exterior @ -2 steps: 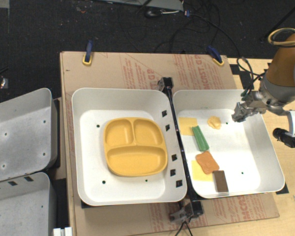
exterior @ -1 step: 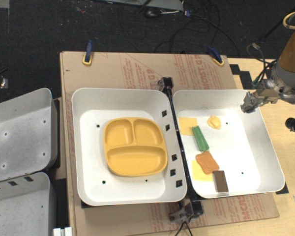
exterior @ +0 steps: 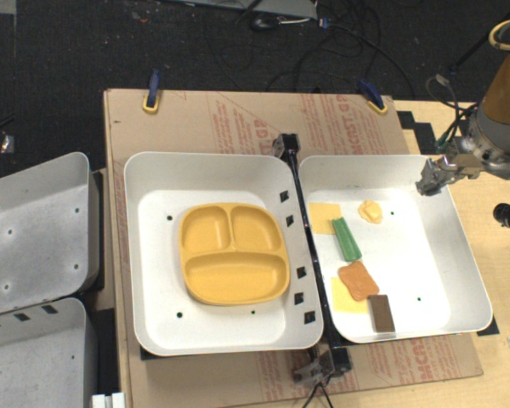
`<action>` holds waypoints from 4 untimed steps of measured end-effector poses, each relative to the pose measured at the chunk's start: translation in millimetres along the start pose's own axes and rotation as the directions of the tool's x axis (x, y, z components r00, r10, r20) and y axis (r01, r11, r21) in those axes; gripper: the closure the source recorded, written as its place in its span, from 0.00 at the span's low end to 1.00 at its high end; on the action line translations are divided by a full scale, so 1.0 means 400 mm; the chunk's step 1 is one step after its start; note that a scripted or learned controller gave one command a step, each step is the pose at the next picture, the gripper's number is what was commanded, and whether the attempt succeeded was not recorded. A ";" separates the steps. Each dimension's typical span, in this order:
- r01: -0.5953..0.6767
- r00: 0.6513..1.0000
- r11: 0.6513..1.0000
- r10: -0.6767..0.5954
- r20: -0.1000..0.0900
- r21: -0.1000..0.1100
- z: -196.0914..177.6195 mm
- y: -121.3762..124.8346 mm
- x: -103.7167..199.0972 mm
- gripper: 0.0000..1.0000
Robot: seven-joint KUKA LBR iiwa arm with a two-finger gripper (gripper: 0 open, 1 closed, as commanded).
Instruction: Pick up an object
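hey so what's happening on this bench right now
A grey robot arm reaches in from the right, its tool hovering at the upper right edge of the right bin. It has nothing yet. That bin holds a green block, an orange piece, a brown block and a small yellow item. The left bin holds a yellow divided plate.

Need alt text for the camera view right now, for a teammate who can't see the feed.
The arm's pincer hovers at the right bin's upper right rim. That bin holds a green stick, an orange piece, a brown block and two yellow squares; a yellow divided tray sits in the left bin.
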State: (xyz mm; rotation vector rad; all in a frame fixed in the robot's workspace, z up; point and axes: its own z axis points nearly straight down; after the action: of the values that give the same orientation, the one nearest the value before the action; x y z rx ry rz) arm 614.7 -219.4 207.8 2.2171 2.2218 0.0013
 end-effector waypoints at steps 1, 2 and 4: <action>0.006 1.000 1.000 -0.006 -0.004 0.003 0.002 0.012 0.160 1.00; 0.005 1.000 1.000 -0.005 -0.003 0.002 0.007 0.038 0.285 1.00; 0.006 1.000 1.000 -0.006 -0.004 0.003 -0.048 0.026 0.578 1.00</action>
State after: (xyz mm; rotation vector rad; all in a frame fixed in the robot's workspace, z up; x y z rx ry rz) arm 624.6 11.8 226.8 2.2132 2.2321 0.0024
